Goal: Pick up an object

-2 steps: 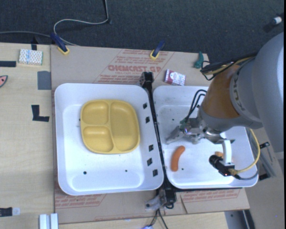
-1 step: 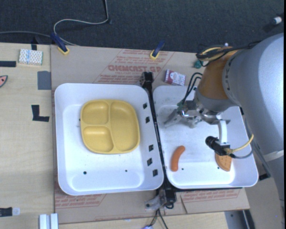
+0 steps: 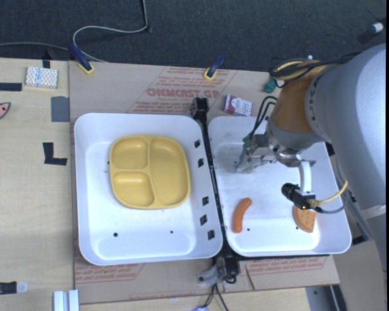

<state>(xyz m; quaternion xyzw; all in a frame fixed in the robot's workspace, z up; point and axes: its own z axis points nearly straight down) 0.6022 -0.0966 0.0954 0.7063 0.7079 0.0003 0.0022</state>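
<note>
An orange sausage (image 3: 241, 214) lies in the right bin (image 3: 266, 241), near its front left. A brown, toast-like piece (image 3: 305, 219) rests at the front right of the same bin. My gripper (image 3: 246, 161) hangs low over the back left part of the right bin, well behind the sausage. Nothing shows between its fingers. A yellow divided plate (image 3: 150, 172) sits in the left bin (image 3: 142, 248).
The grey arm with its orange band (image 3: 298, 105) covers the back right of the right bin. A small red and white packet (image 3: 236, 105) lies on the cardboard behind the bins. Yellow clamps (image 3: 213, 72) and a cable sit along the back edge.
</note>
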